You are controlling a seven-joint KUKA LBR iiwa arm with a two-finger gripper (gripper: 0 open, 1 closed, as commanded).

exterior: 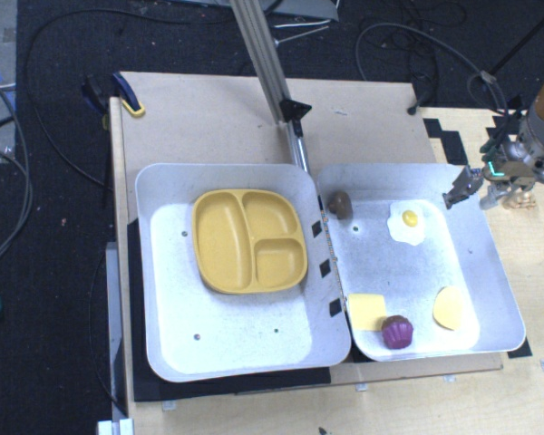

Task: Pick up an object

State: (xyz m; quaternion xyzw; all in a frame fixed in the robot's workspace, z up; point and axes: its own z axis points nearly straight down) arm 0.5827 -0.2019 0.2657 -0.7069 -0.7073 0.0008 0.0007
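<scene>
My gripper (482, 188) is at the 3 o'clock edge of the frame, over the upper right rim of the right bin (490, 270). The fingers are spread: one dark fingertip (457, 195) points toward 9 o'clock, the other sits to its right near some light blocks on the bench. Nothing is between them.

Right bin contents, none touching each other:
- fried egg toy (408, 224), white with a yellow yolk, at 12 o'clock in the bin, near my gripper and toward 8 o'clock from it.
- brown rounded object (340, 205) at 10 o'clock in the bin, just beside the wall shared with the other bin.
- yellow square slice (365, 312) at 7 o'clock, lying flat.
- purple object (397, 332) at 6 o'clock, just beside the yellow slice; I can't tell if they touch.
- pale yellow round piece (449, 309) at 5 o'clock, flat.

Left bin (163, 333): a yellow divided tray (249, 241) with three compartments, sitting slightly toward 12 o'clock of the bin centre. The compartments look bare.

The bench (208, 125) is tan board. A blue and yellow clamp (127, 96) sits at its 10 o'clock corner. A metal pole (263, 48) runs from 12 o'clock down to where the two bins meet.
</scene>
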